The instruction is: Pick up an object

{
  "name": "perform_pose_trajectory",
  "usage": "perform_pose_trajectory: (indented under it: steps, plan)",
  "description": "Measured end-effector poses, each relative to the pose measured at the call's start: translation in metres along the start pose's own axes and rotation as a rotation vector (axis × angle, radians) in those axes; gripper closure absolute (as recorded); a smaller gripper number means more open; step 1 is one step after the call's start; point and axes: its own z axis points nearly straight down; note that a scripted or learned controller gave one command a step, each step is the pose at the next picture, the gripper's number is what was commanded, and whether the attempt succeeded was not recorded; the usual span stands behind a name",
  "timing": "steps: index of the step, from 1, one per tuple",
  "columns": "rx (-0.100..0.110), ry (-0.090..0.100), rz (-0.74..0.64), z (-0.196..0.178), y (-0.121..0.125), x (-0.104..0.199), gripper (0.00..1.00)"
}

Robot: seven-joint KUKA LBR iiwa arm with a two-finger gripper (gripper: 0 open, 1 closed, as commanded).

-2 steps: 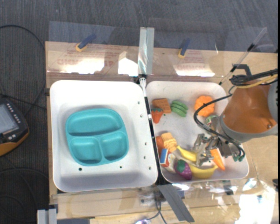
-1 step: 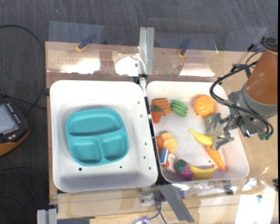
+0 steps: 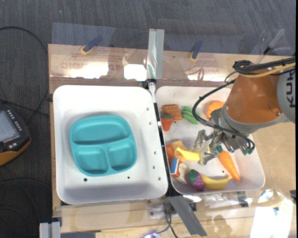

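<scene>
Toys are lying in a pile in the right bin (image 3: 258, 175), and none of them is off the bin floor yet, so the picking up is not done. Nearest to us, at the front of that bin, a yellow banana (image 3: 216, 182) is resting with a purple and green toy (image 3: 195, 179) just beside it on the left. A carrot (image 3: 229, 165) is lying a little further back on the right, and a yellow piece (image 3: 187, 155) is lying to its left.

Right over these toys the gripper (image 3: 212, 145) is hanging low, in between the yellow piece and the carrot. I cannot tell if it is open or closed, and I am seeing nothing held in it. So, as I judge it, the grab is what is left to do, and then the lift.

Further back, an orange block (image 3: 171, 111) and a green toy (image 3: 189, 114) are sitting near the bin's far wall. An orange ball (image 3: 214, 107) is peeking out beside the arm (image 3: 253, 100).

In the left bin (image 3: 84, 192) a teal tray (image 3: 104, 144) with three parts is sitting.

On the arm's grey part, at the right edge, I am reading the letters "KU"; the rest is cut off.
</scene>
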Motion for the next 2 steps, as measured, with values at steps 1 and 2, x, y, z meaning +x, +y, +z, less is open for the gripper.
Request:
perform_pose_trajectory:
  steps: [1, 2]
  plan:
    - [0.002, -0.004, -0.103, -0.038, -0.080, -0.029, 1.00]
    - [0.000, -0.003, -0.045, 0.021, -0.055, -0.050, 1.00]
